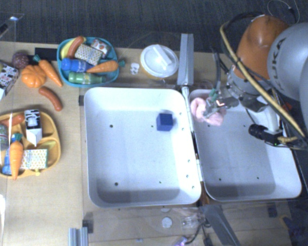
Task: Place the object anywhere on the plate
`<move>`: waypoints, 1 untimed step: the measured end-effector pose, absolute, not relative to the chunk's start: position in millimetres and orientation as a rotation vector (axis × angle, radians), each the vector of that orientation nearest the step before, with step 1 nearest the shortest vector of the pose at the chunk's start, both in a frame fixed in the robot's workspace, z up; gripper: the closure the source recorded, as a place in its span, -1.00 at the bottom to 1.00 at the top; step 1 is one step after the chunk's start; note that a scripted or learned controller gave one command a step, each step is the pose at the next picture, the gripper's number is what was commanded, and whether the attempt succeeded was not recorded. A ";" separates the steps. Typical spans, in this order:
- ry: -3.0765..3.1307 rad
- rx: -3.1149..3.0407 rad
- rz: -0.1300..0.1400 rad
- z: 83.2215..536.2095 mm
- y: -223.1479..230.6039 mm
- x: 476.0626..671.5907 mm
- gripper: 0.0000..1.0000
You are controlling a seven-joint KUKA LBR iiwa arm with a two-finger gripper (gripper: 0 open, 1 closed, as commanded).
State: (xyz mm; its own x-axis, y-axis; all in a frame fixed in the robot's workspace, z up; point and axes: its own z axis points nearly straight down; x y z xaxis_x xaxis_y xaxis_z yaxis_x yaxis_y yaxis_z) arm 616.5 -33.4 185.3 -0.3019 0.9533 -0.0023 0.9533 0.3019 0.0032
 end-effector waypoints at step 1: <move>2.539 1.845 0.003 225.1 -32.0 617.9 1.00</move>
State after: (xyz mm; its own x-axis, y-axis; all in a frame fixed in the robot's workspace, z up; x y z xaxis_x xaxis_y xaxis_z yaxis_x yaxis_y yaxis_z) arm 617.9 -32.0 225.1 -0.3087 0.9512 -0.0014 0.9512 0.3087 0.0035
